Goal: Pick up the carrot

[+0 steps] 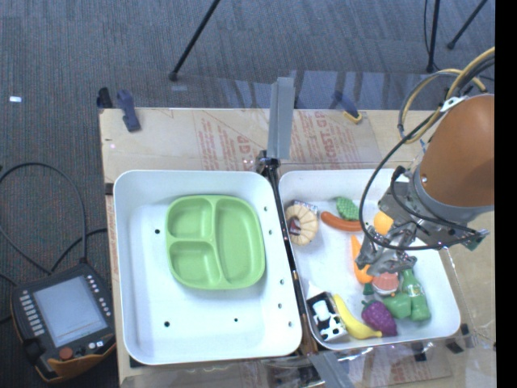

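Note:
The carrot (356,255) is a small orange piece with a green end, lying in the middle of the right bin (449,275). My gripper (380,257) hangs low just to the right of the carrot, touching or nearly touching it, under the arm's orange band (460,152). The gripper's body covers part of the carrot, and nothing can be made out held in it.
The right bin also holds a ring-shaped pastry (303,223), a red-orange sausage (341,222), a green leafy piece (347,207), a banana (355,318), a purple fruit (380,318), green vegetables (408,301) and a black-and-white box (325,314). A green divided plate (216,241) lies in the left bin (137,297).

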`<state>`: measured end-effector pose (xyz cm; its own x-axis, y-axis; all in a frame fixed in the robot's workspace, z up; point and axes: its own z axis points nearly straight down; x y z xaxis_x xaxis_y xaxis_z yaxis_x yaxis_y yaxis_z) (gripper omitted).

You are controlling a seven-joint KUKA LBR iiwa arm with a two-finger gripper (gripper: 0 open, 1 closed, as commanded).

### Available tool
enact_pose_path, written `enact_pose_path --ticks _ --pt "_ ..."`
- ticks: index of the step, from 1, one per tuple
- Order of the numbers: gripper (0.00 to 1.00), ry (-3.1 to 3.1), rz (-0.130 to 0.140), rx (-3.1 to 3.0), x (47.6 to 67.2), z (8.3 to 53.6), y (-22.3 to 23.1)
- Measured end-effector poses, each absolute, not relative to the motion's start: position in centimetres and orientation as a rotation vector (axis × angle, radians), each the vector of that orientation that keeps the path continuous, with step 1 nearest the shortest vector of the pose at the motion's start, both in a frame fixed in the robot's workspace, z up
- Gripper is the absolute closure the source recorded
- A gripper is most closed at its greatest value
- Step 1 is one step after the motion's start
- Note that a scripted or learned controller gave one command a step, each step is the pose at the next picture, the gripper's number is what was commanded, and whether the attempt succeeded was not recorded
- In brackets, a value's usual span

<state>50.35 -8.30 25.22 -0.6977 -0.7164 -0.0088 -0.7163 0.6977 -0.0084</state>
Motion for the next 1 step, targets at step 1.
enact_pose_path --ticks 1 --pt "1.00 2.893 0.008 -1.218 50.27 25.59 -8.09"
